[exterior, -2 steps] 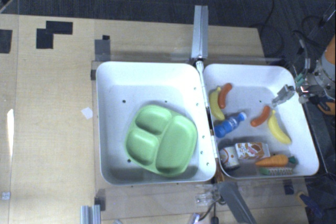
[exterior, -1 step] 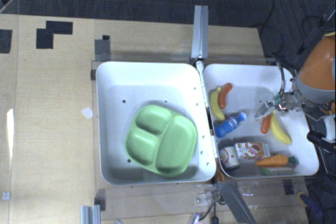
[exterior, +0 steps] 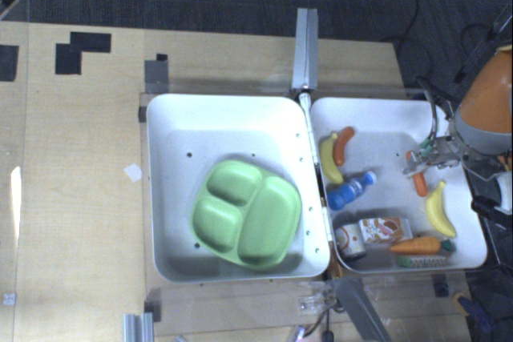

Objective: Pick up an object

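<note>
**Right bin stock, arm poised at its far-right side**

Camera view, from above the tabletop [exterior: 72, 196]:

- Left bin [exterior: 172, 172]: one green sectioned plate [exterior: 247, 212], lying flat toward the near side.
- Right bin [exterior: 377, 120]: a banana [exterior: 329, 160] against the dividing wall, with a small orange-red sausage [exterior: 344, 145] just beside it; a blue bottle [exterior: 349, 190] lying on its side near the middle; a juice carton [exterior: 370, 235] lying flat near the front wall; a carrot [exterior: 417, 246] just right of the carton; a second banana [exterior: 437, 210] near the right wall; a small orange piece [exterior: 420, 186] just above that banana.
- End effector [exterior: 425, 158]: hangs over the right part of the right bin, just above the small orange piece. How far it is open cannot be made out, and nothing can be confirmed in its hold.

Handling notes, by judgement: the items look like light, stiff plastic toys, smooth and likely to slip. The nearest candidates are the small orange piece and the second banana. The banana is best taken across its narrow middle; the orange piece, being small, leaves little margin.
</note>
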Controlling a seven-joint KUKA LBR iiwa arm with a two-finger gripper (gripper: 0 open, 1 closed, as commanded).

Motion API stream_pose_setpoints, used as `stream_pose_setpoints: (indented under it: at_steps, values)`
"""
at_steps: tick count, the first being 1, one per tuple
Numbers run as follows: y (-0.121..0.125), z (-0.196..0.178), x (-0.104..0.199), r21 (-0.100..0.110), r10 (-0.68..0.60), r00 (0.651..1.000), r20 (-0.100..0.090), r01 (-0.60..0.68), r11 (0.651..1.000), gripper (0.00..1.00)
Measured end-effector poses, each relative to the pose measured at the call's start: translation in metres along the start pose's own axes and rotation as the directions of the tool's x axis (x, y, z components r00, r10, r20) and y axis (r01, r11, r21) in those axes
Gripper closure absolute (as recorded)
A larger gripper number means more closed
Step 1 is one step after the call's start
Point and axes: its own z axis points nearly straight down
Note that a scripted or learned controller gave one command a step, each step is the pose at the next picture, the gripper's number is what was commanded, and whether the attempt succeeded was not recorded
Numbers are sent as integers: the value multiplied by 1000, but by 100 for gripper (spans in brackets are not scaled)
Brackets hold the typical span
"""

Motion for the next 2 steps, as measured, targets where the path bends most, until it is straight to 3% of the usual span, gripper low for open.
stream_pose_setpoints:
  at_steps: [1,2]
  values:
    - [32,-102,31,5,-15,1000,-1,15,1000,100]
    - [44,-76,46,7,20,1000,-2,-20,1000,100]
